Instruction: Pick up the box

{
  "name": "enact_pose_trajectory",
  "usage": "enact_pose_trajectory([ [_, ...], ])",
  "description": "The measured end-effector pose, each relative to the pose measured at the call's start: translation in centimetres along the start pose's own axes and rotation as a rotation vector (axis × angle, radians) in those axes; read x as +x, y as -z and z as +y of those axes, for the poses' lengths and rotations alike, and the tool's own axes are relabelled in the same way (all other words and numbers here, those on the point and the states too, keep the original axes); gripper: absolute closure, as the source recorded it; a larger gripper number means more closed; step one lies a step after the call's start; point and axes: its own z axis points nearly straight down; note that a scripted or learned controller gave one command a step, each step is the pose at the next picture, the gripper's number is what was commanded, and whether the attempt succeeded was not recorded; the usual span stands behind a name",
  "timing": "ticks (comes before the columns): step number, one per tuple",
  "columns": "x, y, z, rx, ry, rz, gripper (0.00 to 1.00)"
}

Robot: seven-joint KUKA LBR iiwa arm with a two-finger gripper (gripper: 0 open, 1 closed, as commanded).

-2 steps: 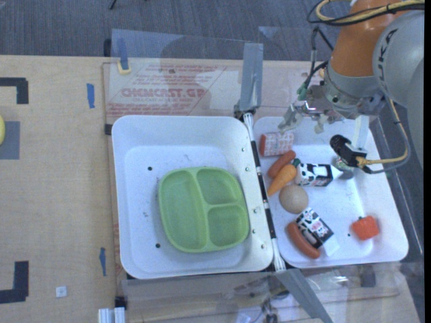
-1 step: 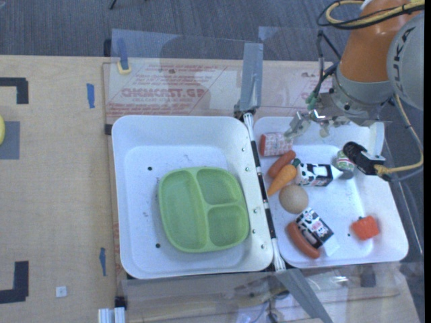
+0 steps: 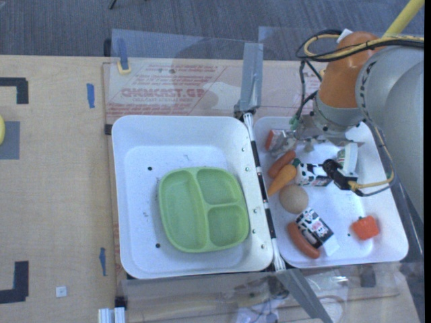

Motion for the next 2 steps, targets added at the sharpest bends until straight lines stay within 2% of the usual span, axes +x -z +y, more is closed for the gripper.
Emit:
enact_pose_trajectory([
  [1, 0.0, 0.0, -0.2, 0.008, -0.167, 0.001, 0.0],
  [2, -2.6, -0.1, -0.4, 0.005, -0.139, 0.003, 0.0],
])
